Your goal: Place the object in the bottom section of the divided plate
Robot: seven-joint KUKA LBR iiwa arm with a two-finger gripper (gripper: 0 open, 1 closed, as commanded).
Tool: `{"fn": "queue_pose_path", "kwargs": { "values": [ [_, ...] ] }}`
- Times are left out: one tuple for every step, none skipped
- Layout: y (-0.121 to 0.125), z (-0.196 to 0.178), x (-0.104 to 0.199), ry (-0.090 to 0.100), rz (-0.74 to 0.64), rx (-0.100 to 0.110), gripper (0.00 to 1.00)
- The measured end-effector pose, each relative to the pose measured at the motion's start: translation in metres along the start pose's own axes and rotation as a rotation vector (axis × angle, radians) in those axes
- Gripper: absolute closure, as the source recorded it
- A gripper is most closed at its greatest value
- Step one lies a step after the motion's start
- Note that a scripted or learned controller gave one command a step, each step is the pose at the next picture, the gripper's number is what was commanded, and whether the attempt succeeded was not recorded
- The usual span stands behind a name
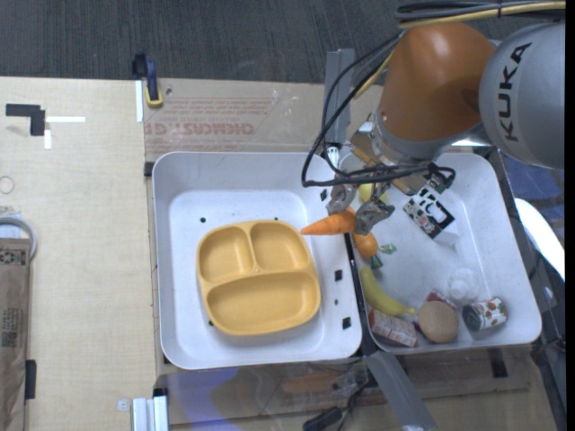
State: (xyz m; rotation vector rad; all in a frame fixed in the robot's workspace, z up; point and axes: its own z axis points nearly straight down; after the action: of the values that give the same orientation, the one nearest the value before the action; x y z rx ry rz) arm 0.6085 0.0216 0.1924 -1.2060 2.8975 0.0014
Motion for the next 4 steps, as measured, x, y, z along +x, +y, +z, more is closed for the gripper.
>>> {"fn": "queue_pose_path", "kwargs": {
  "values": [
    [0.0,0.0,0.0,0.0,0.0,0.0,0.0],
    [0.026,-0.016,0.011,0.001,-0.059,0.0,0.0],
    [-0.08,-0.046,0.023,-0.002,-0.21,0.002,0.0],
    [-0.115,-0.122,0.042,-0.002,-0.199,0.002,0.0]
  ]
}}
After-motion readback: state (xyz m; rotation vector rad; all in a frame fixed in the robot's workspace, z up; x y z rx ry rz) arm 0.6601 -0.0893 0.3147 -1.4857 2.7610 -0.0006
